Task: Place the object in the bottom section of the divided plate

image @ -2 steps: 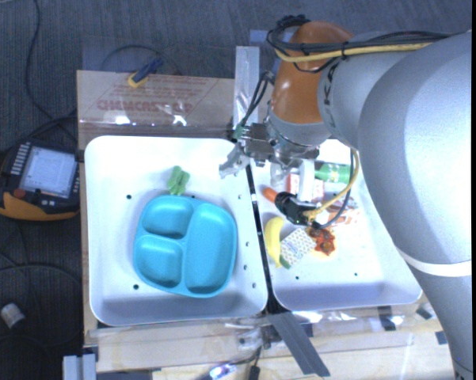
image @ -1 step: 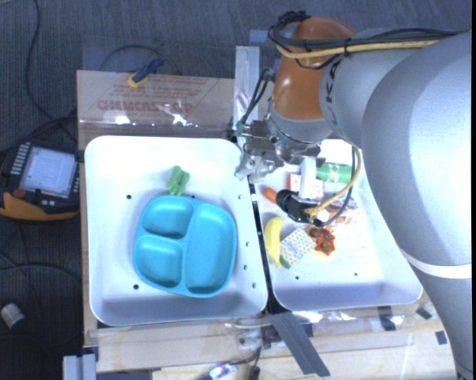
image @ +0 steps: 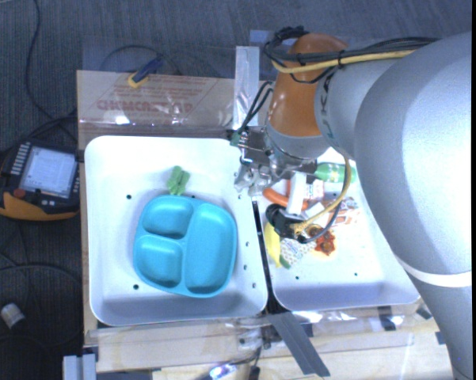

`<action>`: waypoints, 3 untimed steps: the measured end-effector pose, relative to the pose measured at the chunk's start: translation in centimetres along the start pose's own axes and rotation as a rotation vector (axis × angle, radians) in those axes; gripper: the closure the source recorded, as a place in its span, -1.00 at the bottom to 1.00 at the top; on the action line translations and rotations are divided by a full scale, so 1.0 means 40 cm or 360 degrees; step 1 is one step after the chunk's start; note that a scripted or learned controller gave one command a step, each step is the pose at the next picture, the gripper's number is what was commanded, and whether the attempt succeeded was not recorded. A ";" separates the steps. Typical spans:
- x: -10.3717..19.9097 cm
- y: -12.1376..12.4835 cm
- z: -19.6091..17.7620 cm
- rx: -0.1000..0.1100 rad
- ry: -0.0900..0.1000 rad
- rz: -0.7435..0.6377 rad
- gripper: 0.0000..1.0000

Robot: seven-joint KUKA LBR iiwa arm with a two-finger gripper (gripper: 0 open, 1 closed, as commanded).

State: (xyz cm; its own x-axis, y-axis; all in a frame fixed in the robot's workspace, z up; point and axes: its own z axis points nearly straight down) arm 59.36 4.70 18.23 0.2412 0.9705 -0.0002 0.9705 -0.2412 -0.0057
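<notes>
Dark carpet surrounded the worktop (image: 166,105). By its look, the small green leafy toy vegetable (image: 177,180) seemed light and soft, best pinched across its middle; it lay at twelve o'clock of the turquoise divided plastic plate (image: 186,246). Whether the end effector (image: 253,174) was closed could not be told.

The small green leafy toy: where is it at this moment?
In the camera view, the small green leafy toy lies on the floor of the left white bin, just beyond the upper rim of the blue divided plate, left of the gripper.

Dark grey carpet (image: 79,14) with cables (image: 32,125) surrounds the bench (image: 174,347).
</notes>
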 end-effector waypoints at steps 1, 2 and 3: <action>-0.088 -0.144 -0.245 -0.0007 -0.0006 0.0570 1.00; -0.049 -0.271 -0.463 -0.0010 -0.0004 0.0597 1.00; -0.044 -0.274 -0.526 -0.0007 -0.0004 0.0748 1.00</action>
State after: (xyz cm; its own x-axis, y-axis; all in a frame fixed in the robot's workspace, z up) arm 48.42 5.62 39.34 0.6545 0.7561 -0.0041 0.7561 -0.6545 0.0002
